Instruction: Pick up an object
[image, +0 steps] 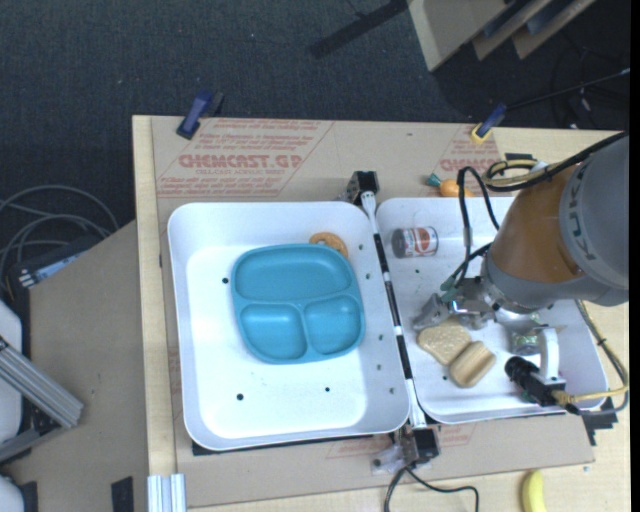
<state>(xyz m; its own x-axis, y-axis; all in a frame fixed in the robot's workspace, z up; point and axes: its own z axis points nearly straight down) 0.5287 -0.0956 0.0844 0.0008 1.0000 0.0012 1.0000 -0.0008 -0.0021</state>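
Bread pieces (457, 352) lie under the gripper (447, 305), its state unclear; the bench (240, 150) reads "CHEMCAST".

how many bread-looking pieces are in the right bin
2. A pale square slice lies near the right bin's middle, and a tan roll sits just below and right of it, touching. The arm may hide others.
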